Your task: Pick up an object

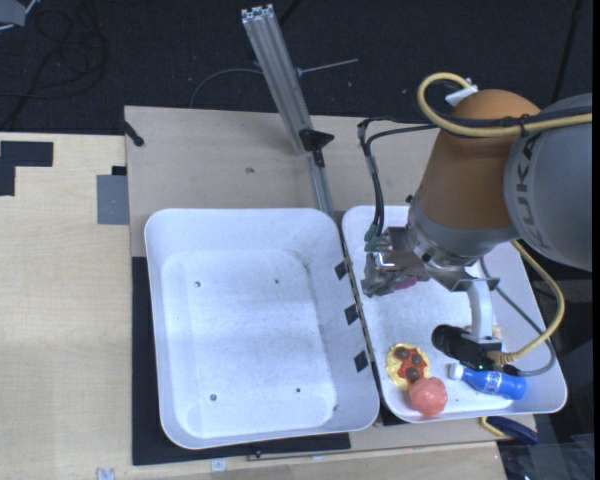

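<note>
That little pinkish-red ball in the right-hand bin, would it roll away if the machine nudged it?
Probably. The pinkish-red ball looks round and smooth, so a sideways push would likely send it rolling. It lies near the right bin's front rim, beside a yellow toy, which might stop it quickly. Its rounded surface may also slip from a two-finger pinch.

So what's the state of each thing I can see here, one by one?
gripper: low over the right bin's upper left; grip can't be judged.
pink ball: resting in the right bin, untouched.
yellow toy: lying just above the ball.
blue object: lying on its side near the bin's lower edge.
left bin: sitting flat on the bench.
</note>
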`<control>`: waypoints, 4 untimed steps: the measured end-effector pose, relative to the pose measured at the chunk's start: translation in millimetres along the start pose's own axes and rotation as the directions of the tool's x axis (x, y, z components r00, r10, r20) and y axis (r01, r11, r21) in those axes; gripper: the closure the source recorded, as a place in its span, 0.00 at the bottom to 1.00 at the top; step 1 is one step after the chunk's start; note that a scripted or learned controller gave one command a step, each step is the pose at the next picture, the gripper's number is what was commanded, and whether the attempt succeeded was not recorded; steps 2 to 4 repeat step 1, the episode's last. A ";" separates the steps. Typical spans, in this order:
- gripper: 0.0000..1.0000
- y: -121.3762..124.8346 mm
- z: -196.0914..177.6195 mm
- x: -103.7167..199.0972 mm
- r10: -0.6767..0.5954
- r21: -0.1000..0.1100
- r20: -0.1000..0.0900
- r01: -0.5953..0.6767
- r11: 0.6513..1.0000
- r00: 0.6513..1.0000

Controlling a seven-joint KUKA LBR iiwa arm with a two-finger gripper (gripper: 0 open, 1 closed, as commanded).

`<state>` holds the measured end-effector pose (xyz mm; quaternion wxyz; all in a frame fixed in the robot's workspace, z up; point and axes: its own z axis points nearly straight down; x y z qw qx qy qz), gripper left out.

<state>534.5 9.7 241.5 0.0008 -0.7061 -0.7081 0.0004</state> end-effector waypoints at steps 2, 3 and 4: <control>1.00 -13.9 -5.7 48.6 0.000 -0.002 0.001 0.000 1.000 1.000; 1.00 -13.9 -5.7 48.6 0.000 -0.002 0.001 0.000 1.000 1.000; 1.00 -13.9 -5.7 48.6 0.000 -0.002 0.001 0.000 1.000 1.000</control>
